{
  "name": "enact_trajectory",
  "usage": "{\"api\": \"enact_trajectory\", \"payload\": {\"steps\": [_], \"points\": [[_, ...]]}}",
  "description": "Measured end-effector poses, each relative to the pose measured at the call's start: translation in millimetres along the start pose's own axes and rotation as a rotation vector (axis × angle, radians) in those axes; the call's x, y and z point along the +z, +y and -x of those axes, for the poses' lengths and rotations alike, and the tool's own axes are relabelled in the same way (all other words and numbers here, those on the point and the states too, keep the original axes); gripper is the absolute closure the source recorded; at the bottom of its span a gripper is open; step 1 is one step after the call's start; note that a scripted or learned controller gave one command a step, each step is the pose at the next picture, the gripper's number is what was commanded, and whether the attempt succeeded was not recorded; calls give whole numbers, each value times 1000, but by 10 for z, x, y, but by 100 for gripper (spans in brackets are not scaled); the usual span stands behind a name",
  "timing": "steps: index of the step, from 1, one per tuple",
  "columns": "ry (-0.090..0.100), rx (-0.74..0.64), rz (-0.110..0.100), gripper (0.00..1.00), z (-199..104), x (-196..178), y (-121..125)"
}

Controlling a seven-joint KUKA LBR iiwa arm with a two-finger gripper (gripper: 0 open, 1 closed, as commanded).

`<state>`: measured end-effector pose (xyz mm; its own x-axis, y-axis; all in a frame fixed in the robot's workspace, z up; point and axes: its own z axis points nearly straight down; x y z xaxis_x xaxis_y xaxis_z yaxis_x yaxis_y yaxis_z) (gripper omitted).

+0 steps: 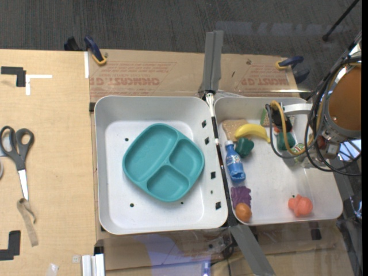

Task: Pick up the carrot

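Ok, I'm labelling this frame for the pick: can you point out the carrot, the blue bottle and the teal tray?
carrot (300,206): camera view, middle of its orange body.
blue bottle (234,165): camera view, on its label, mid-body.
teal tray (150,152): camera view, floor of its largest compartment.

A teal divided plate (164,161) lies in the left bin (103,154). The right bin (325,206) holds a banana (251,131), a blue bottle (234,163) and purple grapes (241,195). Scissors (18,154) rest on the bench's left side (46,211).

Teal tray (164,161) in L bin (109,171); toys in R bin (270,206).
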<state>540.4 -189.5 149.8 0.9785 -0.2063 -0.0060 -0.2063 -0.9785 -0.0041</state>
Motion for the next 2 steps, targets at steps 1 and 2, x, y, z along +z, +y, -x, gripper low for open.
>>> {"api": "enact_trajectory", "payload": {"steps": [1, 2], "points": [[5, -6, -4, 100, -29, -1727, 237], [8, -4, -8, 100, 433, -3203, 413]]}}
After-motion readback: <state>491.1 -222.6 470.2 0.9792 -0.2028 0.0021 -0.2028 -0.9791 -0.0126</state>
